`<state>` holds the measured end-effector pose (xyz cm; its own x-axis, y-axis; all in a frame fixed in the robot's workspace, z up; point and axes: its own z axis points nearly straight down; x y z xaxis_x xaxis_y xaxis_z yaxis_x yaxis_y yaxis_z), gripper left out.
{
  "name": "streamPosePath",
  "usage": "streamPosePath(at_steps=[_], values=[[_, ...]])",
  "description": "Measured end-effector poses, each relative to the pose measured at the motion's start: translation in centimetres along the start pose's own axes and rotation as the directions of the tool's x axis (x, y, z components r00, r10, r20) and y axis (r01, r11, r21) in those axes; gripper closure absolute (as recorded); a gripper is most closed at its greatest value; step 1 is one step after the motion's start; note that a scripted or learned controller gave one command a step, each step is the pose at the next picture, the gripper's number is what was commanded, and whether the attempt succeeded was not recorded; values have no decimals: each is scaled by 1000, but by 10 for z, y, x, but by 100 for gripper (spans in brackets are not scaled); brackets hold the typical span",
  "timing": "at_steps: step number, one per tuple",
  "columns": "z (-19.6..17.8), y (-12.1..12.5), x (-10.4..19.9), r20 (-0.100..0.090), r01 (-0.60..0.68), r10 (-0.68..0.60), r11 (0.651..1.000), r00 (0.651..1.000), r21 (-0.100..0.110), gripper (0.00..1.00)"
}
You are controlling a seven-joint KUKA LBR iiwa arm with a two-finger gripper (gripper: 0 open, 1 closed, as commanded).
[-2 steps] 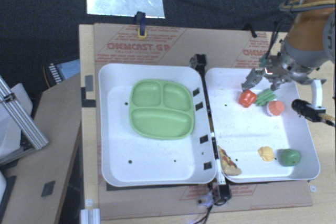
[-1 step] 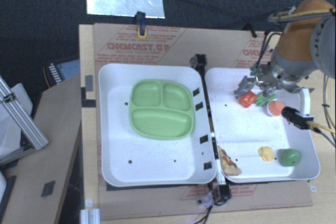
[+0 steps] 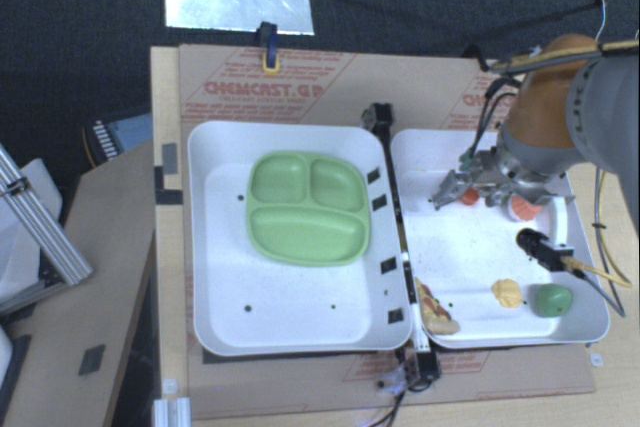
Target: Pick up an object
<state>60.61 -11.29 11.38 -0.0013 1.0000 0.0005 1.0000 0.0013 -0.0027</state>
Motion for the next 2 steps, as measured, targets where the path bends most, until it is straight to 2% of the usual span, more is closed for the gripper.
streamPosePath(at_steps=[1, 2], values=[[-14, 2, -1, 1, 1, -1, 1000, 1000, -7, 100], [-60, 9, 3, 1, 3, -3, 1000, 1000, -9, 100]])
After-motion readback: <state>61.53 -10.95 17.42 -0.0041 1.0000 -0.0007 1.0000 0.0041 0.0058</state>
